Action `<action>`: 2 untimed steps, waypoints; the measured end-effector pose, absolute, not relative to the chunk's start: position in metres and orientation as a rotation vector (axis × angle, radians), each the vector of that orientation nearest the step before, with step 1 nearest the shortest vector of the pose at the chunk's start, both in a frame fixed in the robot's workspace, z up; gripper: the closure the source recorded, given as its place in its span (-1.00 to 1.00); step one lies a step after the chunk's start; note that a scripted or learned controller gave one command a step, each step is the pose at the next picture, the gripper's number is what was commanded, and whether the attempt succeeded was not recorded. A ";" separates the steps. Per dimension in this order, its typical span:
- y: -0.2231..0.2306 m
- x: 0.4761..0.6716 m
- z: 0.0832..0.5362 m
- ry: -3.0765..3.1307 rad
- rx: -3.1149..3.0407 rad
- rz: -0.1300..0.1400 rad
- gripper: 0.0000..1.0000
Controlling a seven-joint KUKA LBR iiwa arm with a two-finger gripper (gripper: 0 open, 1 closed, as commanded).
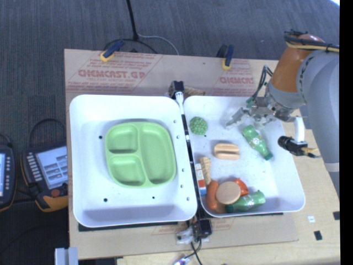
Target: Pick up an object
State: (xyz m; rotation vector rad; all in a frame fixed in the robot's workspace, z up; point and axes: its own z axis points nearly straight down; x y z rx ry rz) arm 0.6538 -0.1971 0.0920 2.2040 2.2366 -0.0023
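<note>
End effector (249, 115) over the right bin (287, 200); fingers spread, grasping nothing.
Green bottle (257, 142) lies just below it; hot dog (226, 150) nearby.

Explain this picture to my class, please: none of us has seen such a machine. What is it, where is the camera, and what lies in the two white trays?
The camera hangs above a bench and looks down at a slant. The grey machine with the orange band is a robot arm reaching in from the right. At its end is a two-finger gripper, open above the right bin, close by a green toy bottle; nothing is between its fingers. That bin also holds a hot dog bun, a green ball and a pile of toy food at the near edge. The left bin holds a green divided plate.
</note>
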 end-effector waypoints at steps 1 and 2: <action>-0.196 0.619 0.088 2.568 1.790 0.001 -1.00; -0.197 0.620 0.100 2.563 1.788 0.003 1.00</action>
